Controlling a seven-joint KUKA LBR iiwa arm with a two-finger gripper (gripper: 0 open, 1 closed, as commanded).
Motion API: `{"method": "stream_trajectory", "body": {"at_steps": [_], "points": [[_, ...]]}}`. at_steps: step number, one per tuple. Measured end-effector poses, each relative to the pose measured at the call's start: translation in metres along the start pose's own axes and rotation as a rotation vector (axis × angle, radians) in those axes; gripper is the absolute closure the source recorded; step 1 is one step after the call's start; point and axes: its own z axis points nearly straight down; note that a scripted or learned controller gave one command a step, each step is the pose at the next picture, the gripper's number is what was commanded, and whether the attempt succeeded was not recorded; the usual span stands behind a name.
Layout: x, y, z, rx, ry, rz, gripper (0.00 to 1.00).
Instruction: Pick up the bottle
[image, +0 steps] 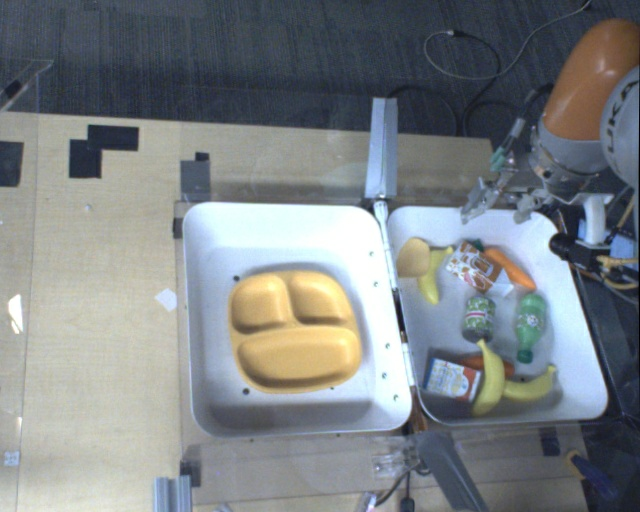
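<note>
I find the green plastic bottle (530, 322) lying in the right white bin (590, 385), well below the two-finger gripper (500, 203), whose fingers stand apart, holding nothing.

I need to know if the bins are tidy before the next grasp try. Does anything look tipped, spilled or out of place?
Nothing is spilled or broken. The right bin is a loose jumble: the green bottle lies on its side beside a small can, and a banana rests across a carton. The yellow tray sits squarely in the left bin.
</note>
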Motion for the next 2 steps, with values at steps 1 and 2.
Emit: {"method": "stream_trajectory", "body": {"at_steps": [1,2], "points": [[-0.067,-0.106,0.090,0.001,-0.001,0.135,0.00],[-0.034,-0.096,0.015,-0.001,-0.001,0.202,0.00]]}}
